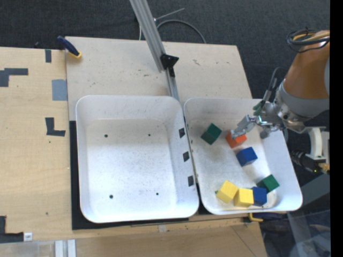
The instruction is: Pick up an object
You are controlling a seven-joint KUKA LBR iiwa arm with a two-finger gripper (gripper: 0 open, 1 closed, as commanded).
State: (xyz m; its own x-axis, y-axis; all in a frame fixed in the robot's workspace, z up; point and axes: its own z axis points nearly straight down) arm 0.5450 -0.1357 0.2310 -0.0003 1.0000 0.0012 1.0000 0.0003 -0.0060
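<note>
The right bin (278,159) holds several small blocks. A dark green block (211,133) lies toward its upper left, with an orange block (236,140) just to its right and a blue block (246,156) below that. My gripper (253,129) hangs over the bin's upper right part, open, its fingers spread. The left finger (242,127) sits right above the orange block's top edge, and nothing lies between the fingers. Along the front wall sit two yellow blocks (228,190) (245,197), a second blue block (259,195) and a second green block (268,183).
The left bin (128,159) stands beside the right one, and a dividing rim (187,154) lies between them. A slanted metal rail (153,31) crosses the bench behind the bins. The arm's orange band (308,74) stands at the right edge.
</note>
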